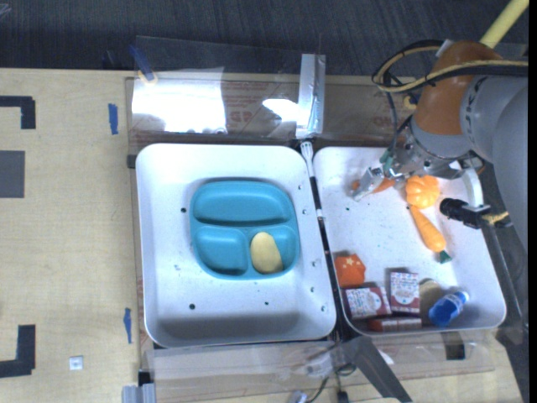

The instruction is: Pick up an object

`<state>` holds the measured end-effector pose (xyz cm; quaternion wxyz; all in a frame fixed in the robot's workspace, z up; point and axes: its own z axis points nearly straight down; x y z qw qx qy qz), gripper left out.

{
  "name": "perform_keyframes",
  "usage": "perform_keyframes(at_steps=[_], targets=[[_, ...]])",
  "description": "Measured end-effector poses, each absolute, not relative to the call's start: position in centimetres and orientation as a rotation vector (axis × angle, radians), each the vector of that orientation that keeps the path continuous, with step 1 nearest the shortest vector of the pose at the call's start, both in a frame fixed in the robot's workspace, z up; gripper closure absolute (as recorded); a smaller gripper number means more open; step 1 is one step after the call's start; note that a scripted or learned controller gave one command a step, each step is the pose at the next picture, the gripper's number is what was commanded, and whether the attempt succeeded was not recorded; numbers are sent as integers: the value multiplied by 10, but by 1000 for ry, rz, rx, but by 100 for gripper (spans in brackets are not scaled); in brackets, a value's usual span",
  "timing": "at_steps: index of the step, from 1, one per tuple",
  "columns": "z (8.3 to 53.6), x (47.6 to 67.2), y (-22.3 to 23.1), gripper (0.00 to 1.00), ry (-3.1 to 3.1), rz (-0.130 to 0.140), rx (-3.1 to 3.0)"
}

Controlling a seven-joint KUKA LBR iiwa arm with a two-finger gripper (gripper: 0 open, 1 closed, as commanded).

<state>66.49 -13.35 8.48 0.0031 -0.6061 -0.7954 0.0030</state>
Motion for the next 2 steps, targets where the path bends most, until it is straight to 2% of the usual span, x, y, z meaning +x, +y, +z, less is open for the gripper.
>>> perform_keyframes(at_steps=[1, 2], targets=[[190, 638, -88, 0, -2488, -11, -1934], [87, 626, -128, 0, -2588, -5, -1792]])
